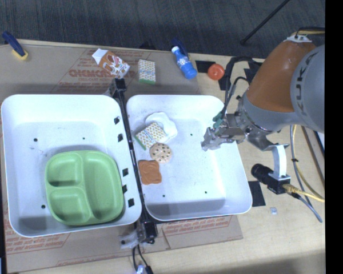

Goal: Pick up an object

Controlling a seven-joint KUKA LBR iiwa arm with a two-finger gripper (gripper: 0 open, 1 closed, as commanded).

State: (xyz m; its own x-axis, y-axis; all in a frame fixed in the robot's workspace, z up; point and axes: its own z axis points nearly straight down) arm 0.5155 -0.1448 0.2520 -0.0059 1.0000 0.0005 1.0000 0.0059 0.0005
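A: What is seen in the camera view?

B: The gripper [210,140] is seen low over the right bin [231,178], near its right wall, reached in from the right. Whether it is spread or closed cannot be told; nothing is seen held by it.

A: Where are the candidate objects placed?

B: They are gathered well to the left of the gripper, by the divider between the bins. A checkered green-and-white packet [150,135] is laid against a white round piece [163,122]. Just below these a round speckled cookie [160,152] is found, and below that a brown toast-like slab [150,172]. Bare bin floor is left between the tool and all of them.

A: And further out?

B: A green divided tray [83,186] is set in the left bin [23,124], far left of the gripper. Behind the bins, beyond the tool, a blue bottle [184,64] and an orange cap [216,71] are laid on the bench.

A: How far along is the task judged to be?

B: Early, it is judged. No object is lifted; the approach, the grasp and the lift are all left to be done.
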